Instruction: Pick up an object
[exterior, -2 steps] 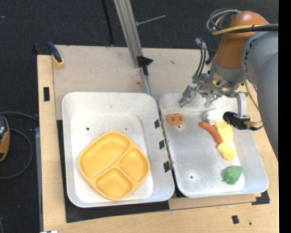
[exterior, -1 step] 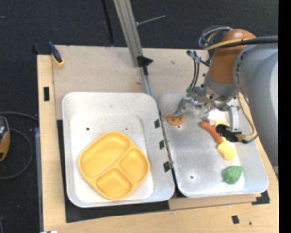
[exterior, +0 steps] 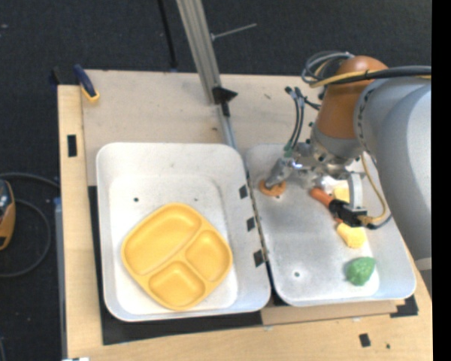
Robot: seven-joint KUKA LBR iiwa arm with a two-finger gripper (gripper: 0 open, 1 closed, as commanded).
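In the right bin [exterior: 316,277] my gripper [exterior: 276,176] hangs low over the far left corner. Right under its tip, at the bin's left wall, lies a small orange-brown round object [exterior: 271,189], and I cannot see whether the gripper touches it. A small orange-red piece [exterior: 320,195] lies just right of the gripper. Toward the near right are a yellow chunk [exterior: 353,237] and, closer to the front, a green lump [exterior: 360,270]. The grey arm with its orange band [exterior: 344,104] hides the bin's far right corner.
The left bin [exterior: 135,164] holds a yellow divided plate [exterior: 177,255] at its near side. A slanted aluminium post [exterior: 203,51] rises behind the two bins. A low wall [exterior: 252,216] separates them.
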